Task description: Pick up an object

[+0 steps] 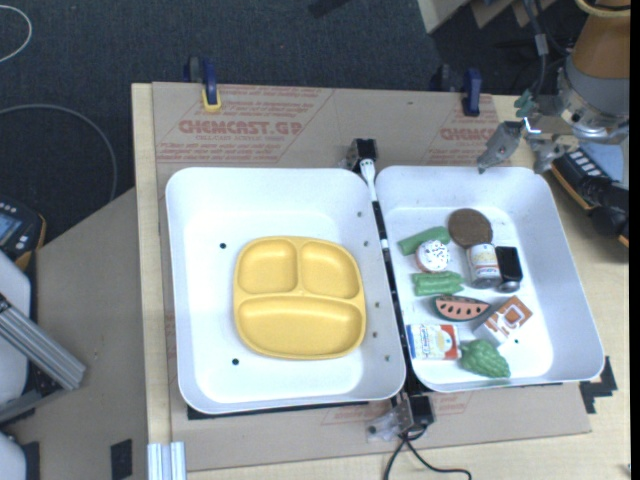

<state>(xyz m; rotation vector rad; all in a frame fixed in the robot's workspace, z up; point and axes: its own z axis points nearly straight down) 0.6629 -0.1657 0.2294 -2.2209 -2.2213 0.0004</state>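
Grey metal marks the gripper (503, 144), which hangs above the far rim of the right bin (570, 268), fingers spread a little and holding nothing, as far as the slanted view lets me judge. Below and nearer, in that bin, lie the objects: a brown disc (469, 226), a small can (484, 264), a black block (509, 264), a watermelon slice (461, 307) and a green leafy piece (486, 359) (all toys, it seems). Well apart, the left bin (200, 298) holds a yellow divided tray (299, 297).
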